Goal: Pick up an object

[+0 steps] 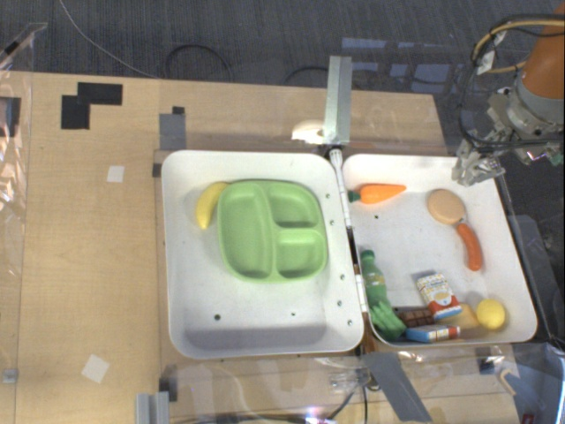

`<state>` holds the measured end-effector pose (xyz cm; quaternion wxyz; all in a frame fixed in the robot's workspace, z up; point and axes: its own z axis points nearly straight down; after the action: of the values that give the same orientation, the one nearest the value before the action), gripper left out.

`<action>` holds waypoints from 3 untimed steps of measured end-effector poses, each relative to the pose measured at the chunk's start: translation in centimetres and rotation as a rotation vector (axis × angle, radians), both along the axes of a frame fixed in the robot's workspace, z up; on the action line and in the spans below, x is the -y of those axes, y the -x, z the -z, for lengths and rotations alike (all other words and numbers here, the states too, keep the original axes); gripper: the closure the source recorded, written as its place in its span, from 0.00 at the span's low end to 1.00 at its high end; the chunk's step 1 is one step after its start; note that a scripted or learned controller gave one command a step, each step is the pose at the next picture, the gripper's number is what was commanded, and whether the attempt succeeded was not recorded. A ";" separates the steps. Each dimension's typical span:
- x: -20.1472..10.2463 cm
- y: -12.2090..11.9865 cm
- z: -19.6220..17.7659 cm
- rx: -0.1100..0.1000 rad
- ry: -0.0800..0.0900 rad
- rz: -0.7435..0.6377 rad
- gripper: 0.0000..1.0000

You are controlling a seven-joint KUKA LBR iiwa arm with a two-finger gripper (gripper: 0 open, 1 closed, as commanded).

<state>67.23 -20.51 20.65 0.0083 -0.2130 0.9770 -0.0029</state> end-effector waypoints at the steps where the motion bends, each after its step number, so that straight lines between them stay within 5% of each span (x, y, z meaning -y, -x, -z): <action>1: 0.0 3.1 4.5 -0.008 0.005 -0.557 1.00; 2: -0.1 3.1 4.4 -0.006 0.005 -0.557 0.00; 3: 0.0 7.0 11.6 -0.003 0.008 -0.578 0.00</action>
<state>60.22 -20.50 9.01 0.0062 -0.4828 0.8757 -0.0041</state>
